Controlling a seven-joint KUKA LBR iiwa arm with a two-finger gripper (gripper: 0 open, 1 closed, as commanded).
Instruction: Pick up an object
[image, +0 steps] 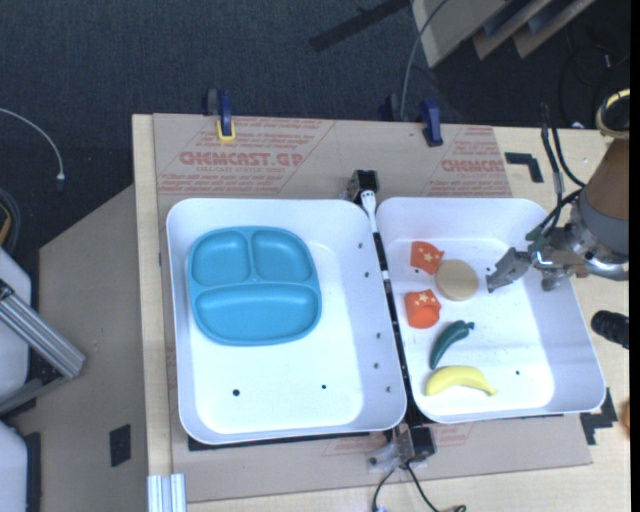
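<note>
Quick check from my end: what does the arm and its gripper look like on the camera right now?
The arm is grey with an orange-tan band above the wrist, entering from the right. Its metal wrist block carries dark cables looping upward. The gripper has two slim dark-grey fingers.

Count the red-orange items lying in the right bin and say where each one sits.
2. One red-orange item lies near the bin's upper left, just left of the tan disc. The other sits below it, above the green pepper. None looks hidden.
</note>
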